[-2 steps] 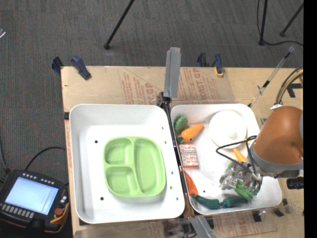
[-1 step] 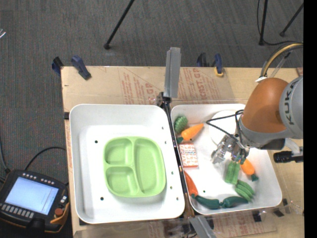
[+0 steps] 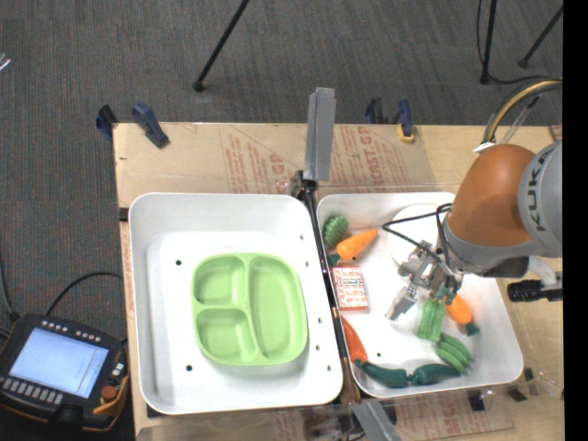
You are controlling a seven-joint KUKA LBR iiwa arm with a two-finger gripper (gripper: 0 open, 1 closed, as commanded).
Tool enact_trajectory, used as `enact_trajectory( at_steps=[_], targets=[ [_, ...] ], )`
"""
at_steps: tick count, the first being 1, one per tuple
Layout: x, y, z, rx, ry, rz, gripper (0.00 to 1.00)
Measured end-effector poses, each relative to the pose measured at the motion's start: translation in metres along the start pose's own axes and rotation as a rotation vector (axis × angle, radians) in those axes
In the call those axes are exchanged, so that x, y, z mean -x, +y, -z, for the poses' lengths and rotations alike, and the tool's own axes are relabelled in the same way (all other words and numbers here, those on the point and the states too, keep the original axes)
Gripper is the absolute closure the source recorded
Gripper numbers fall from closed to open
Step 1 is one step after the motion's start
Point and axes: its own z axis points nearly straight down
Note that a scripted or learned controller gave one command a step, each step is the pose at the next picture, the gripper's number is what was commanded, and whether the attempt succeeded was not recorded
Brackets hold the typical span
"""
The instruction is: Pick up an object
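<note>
The grey arm with its orange band (image 3: 491, 205) reaches in from the right over the right bin (image 3: 510, 361), and its hand (image 3: 415, 288) hangs low above the bin floor, just left of a green toy vegetable (image 3: 430, 320) that lies beside a small orange piece (image 3: 459, 310). The metal fingers (image 3: 401, 303) look slightly apart with nothing between them, though at this slant that is hard to be sure of. To the left of the hand a small red-and-white card box (image 3: 349, 289) lies flat near the bin's left wall. Farther back sit an orange carrot (image 3: 356, 243) and a dark green ridged piece (image 3: 333, 227). Along the near edge lie another orange carrot (image 3: 355, 340), a dark green cucumber-like shape (image 3: 404, 375) and a lighter green pod (image 3: 455, 352). The left bin (image 3: 156, 237) holds a light green divided plate (image 3: 248, 309). Both bins rest on the tabletop (image 3: 220, 159), and a teach pendant (image 3: 60, 366) sits on the floor at the near left.
</note>
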Motion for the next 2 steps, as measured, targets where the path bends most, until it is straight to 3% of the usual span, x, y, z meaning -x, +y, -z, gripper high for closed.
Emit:
enact_trajectory(
  at_steps=[1, 2],
  targets=[
    [-0.0474, -0.0429, -0.0005, -0.002, 0.002, -0.084, 0.0],
    [-0.047, -0.0422, 0.009, -0.001, 0.003, -0.08, 1.0]
  ],
)
